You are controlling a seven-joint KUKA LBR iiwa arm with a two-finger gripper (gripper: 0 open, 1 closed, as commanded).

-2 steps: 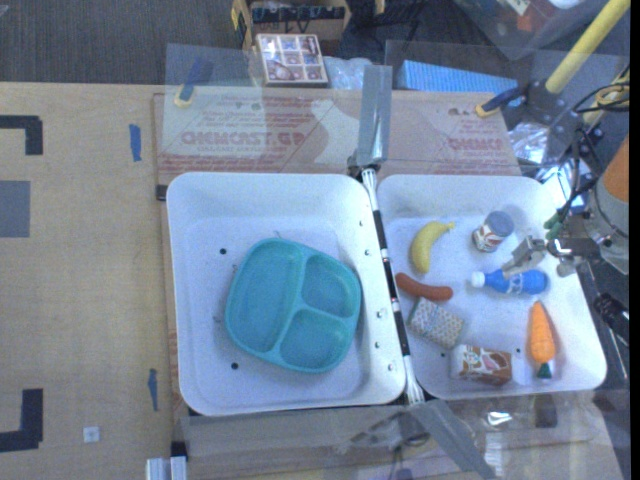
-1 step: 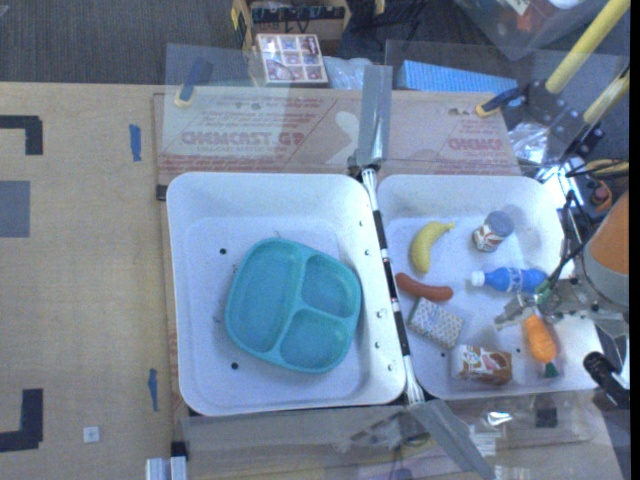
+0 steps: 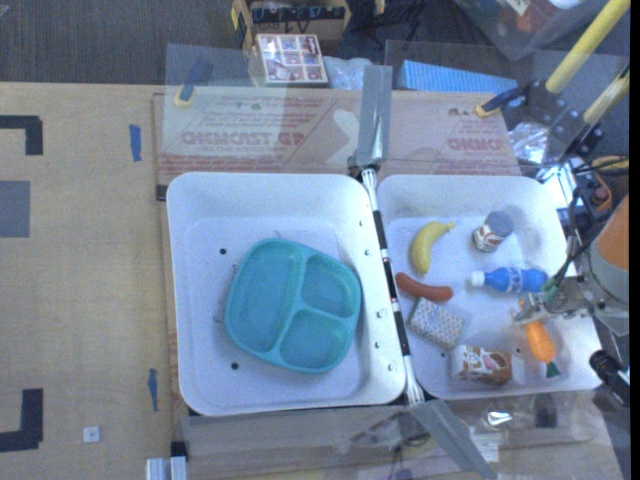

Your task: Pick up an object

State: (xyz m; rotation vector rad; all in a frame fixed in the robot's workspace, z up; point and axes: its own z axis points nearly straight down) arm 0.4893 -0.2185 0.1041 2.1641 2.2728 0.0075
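Your gripper (image 3: 540,308), its grip unreadable, hung by the carrot (image 3: 541,342) and bottle (image 3: 511,280) in the right bin (image 3: 455,190); crowding risked a miss.

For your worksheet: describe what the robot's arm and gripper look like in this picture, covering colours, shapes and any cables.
The arm enters at the right edge as a rounded grey body with an orange band. The gripper is a small dark metal assembly, with thin dark cables looping above it. Fine detail is too small to tell.

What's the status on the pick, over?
Claw low at right bin's right edge, over the carrot. Nothing seen gripped. Bottle close beside it.
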